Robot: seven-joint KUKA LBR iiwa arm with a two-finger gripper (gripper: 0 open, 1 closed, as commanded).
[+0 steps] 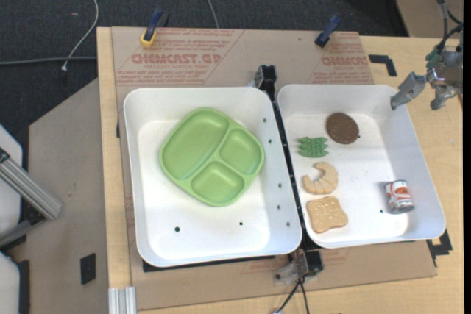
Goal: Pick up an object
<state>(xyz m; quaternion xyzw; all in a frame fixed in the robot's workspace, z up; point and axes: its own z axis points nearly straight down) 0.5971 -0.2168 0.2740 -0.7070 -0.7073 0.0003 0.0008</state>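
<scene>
The right bin holds a brown round patty, a green leafy piece, a curled tan pastry, a square tan cracker and a small red and white can lying on its side. My gripper hangs over the bin's far right corner, up and to the right of the patty. It is open, and nothing sits between its fingers.
A green divided plate lies in the left bin. Blue clamps hold the cardboard sheet at the back of the bench. Cables trail over the dark floor beyond.
</scene>
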